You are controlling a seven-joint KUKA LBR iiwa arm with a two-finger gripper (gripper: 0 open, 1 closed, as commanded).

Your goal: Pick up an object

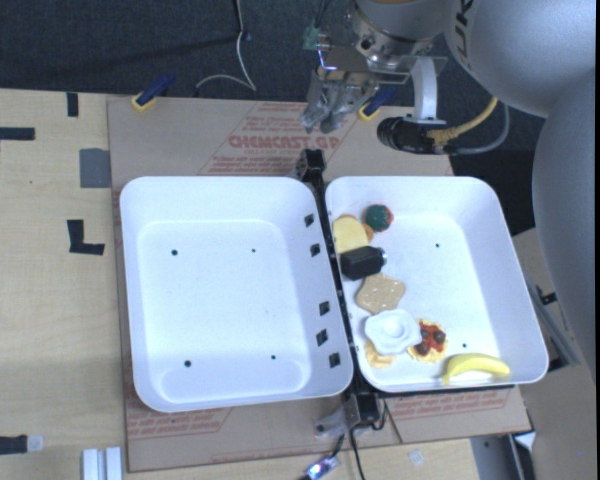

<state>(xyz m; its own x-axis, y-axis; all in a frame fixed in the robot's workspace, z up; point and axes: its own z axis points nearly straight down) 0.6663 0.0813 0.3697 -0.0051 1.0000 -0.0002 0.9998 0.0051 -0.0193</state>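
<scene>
My gripper (328,108) hangs high over the cardboard just beyond the bins' far edge, near the divider between them. The right bin (480,268) holds several toy items along its left side. A yellow piece (348,233) and a dark green round item (379,216) lie at the far end. A black block (361,261) sits just in front of them, then a tan cracker (380,292) and a white fried egg (390,330). A red and yellow item (430,340) and a yellow banana (474,368) rest near the front wall. Nothing shows under the gripper.
The left bin (140,268) stands beside the right one, joined by black clips along the divider (323,268). Both sit on a cardboard sheet (210,138). The big grey arm (570,118) covers the right side of the view.
</scene>
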